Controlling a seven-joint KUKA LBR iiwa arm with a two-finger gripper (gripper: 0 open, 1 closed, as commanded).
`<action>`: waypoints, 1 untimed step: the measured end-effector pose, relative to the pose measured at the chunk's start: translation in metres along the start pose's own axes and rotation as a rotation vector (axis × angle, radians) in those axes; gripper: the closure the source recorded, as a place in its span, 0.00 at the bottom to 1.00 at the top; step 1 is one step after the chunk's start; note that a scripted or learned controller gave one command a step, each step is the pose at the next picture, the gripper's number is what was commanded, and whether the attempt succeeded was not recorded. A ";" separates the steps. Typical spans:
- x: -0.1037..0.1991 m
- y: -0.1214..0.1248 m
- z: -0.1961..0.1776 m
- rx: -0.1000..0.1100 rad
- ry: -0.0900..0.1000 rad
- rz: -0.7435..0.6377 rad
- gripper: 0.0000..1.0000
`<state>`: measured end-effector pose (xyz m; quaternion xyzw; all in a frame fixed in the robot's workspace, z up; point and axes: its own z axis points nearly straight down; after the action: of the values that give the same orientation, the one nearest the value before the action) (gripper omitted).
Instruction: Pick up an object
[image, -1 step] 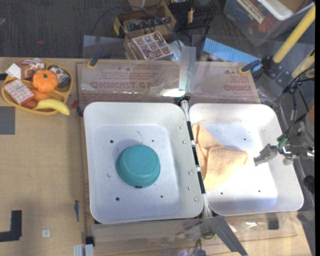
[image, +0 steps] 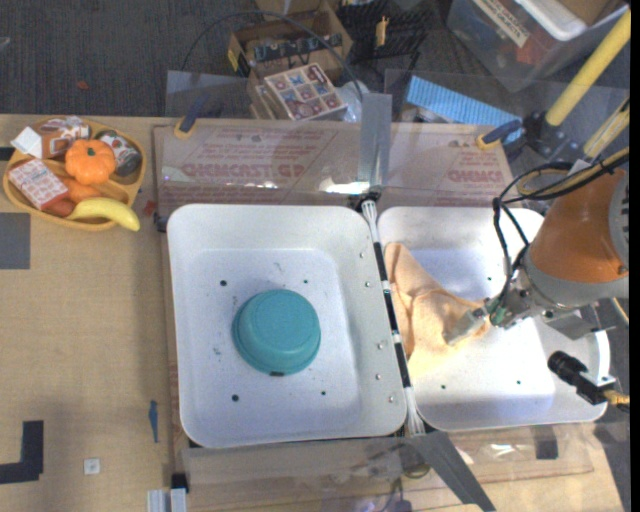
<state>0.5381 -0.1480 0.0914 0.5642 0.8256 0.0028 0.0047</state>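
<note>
One fixed camera is looking down on the tabletop (image: 80, 330) from above at a slant, standing far enough back to be taking in both white bins whole, the left bin (image: 190, 250) and the right bin (image: 450, 400) lying side by side across the middle of the frame. The view is facing toward the far edge, where clutter on the floor (image: 100, 50) is showing along the top. The arm (image: 580, 240) is entering from the right.

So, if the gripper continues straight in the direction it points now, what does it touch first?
Most likely the tan cloth in the right bin. The gripper points toward the view's left and its tip already sits at the cloth's edge, though depth is unclear.
</note>
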 end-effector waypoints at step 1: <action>-0.029 0.017 0.000 -0.004 -0.002 0.215 0.00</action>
<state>0.5644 -0.1686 0.0916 0.6494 0.7604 0.0041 0.0063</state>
